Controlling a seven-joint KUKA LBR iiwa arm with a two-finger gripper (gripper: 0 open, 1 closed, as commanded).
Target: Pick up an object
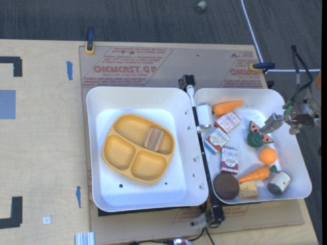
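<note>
Hovering over the right bin's (302,185) far right side, the gripper (276,122) hangs just above the toy food, and whether it is open or closed cannot be told.

Nearest the camera in that bin lie a brown round cookie (226,186), a tan block (249,190), a grey-and-white cylinder (279,182) and a carrot (254,175). Behind them sit a small red carton (230,160), an orange ball (267,155), a blue-edged carton (216,139) and a watermelon slice (254,135) just beside the gripper. Farthest back are another red carton (228,121), a white cup (204,115) and a second carrot (228,106). The left bin (102,103) holds a yellow divided plate (118,152) with a tan piece (154,138) in one compartment.
</note>
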